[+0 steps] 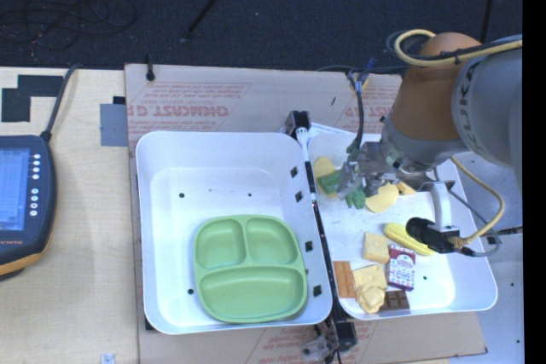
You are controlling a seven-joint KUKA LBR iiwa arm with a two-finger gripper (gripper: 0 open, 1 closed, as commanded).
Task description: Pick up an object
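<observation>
Right bin point(478, 290), front of the bench first. Landmark: the banana point(401, 236).

- Nearer than the banana, bunched together: brown wafer point(344, 277), pale crumpled lump point(371, 296), dark block point(394, 300), red packet point(401, 267).
- Yellow wedge point(375, 247) just beside the banana, to its near left.
- Beyond the banana: rounded yellow piece point(382, 199). A small green piece point(355, 201) is touching it or nearly so.
- Farther beyond the banana and to its left: the end effector point(351, 182), low in the bin, right over the green piece.
- Another yellow piece point(324, 172) farther left of the banana, by the bin wall.
- Well to the banana's left, in the left bin point(162, 175): a green divided plate point(249, 268).

Cannot tell whether the end effector is open or closed. Nothing visibly in its hold.

Reading: grasp attempt in hand, nothing lifted. Likeliest target is the green piece, which sits hemmed in by the yellow ones. The next move calls for a clean closure on one item only, then a straight lift clear of its neighbours.
</observation>
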